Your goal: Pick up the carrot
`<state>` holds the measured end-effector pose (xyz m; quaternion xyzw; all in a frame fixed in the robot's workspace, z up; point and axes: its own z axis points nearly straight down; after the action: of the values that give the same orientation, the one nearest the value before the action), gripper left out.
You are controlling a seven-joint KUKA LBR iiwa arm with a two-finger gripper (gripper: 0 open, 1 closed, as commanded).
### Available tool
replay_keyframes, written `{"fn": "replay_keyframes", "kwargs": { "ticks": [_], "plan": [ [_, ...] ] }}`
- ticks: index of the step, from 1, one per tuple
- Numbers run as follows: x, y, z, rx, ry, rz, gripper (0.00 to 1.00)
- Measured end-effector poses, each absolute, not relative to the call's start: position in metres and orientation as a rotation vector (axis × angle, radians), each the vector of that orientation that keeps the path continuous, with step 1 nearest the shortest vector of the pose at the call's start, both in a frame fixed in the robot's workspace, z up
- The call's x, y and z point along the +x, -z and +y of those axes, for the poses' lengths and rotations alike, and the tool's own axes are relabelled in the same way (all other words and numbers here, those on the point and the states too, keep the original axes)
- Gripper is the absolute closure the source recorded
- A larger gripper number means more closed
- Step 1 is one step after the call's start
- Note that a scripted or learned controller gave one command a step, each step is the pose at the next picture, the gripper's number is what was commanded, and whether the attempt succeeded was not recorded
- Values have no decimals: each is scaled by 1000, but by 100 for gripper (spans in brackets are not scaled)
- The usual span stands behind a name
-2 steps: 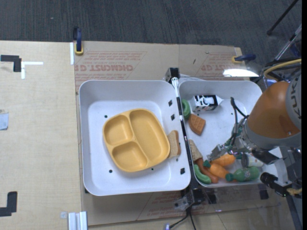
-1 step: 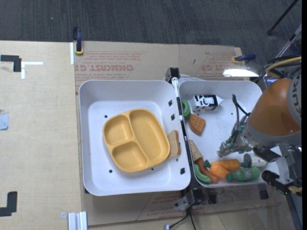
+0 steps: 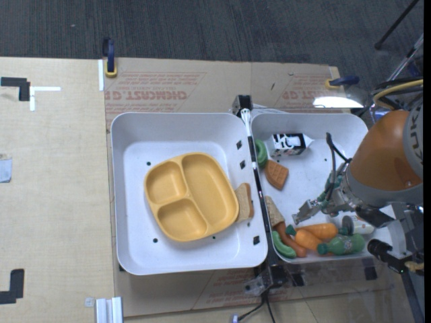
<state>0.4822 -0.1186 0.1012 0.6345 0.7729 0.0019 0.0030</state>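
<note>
The carrot [image 3: 316, 234] is orange and lies on its side near the front wall of the right bin [image 3: 306, 180], with a green toy vegetable [image 3: 343, 245] just to its right. A second, smaller orange piece [image 3: 295, 242] lies to its left. My gripper [image 3: 324, 206] hangs low over the bin, just above and behind the carrot, below the arm's orange band [image 3: 387, 157]. The carrot rests on the bin floor, apart from the gripper.
A yellow divided plate [image 3: 192, 197] fills the middle of the left bin [image 3: 135, 234], with a slice of toast [image 3: 244, 202] at its right rim. The right bin also holds a brown cracker [image 3: 276, 173], a black-and-white item [image 3: 288, 142], a bread piece [image 3: 273, 210] and green pieces [image 3: 283, 246].
</note>
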Motion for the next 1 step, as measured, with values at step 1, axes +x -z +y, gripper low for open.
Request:
{"fn": "replay_keyframes", "kwargs": {
  "ticks": [1],
  "plan": [
    [480, -92, -111, 1626, -2, 2685, 0]
  ]
}}
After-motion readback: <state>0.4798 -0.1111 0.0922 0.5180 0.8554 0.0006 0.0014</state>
